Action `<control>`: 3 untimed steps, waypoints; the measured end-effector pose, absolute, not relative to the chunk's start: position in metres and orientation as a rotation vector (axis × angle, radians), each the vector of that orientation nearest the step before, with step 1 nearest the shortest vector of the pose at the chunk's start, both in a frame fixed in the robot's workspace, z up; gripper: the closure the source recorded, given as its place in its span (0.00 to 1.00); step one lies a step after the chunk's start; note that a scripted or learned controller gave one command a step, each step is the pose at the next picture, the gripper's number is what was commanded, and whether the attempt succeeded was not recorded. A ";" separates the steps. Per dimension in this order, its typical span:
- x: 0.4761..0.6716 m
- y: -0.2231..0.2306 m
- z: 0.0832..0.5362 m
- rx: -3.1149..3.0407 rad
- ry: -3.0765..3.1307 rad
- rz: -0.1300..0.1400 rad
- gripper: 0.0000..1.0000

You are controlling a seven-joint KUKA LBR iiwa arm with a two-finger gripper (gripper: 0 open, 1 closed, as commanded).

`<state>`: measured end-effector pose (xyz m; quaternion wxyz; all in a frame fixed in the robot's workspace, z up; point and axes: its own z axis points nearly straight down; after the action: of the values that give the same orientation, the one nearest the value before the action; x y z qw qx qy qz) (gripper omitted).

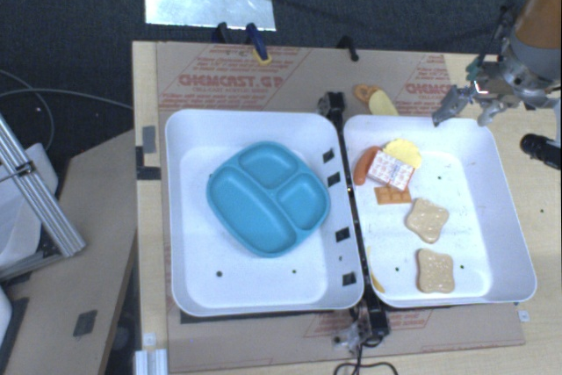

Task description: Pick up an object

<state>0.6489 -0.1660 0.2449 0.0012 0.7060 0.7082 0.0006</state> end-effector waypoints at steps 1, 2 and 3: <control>0.650 -0.166 0.257 2.209 2.225 0.006 1.00; 0.659 -0.209 0.261 2.218 2.217 0.002 1.00; 0.645 -0.169 0.303 2.209 2.227 0.008 1.00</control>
<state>0.6445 -0.1686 0.3031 0.0024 0.7043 0.7099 0.0024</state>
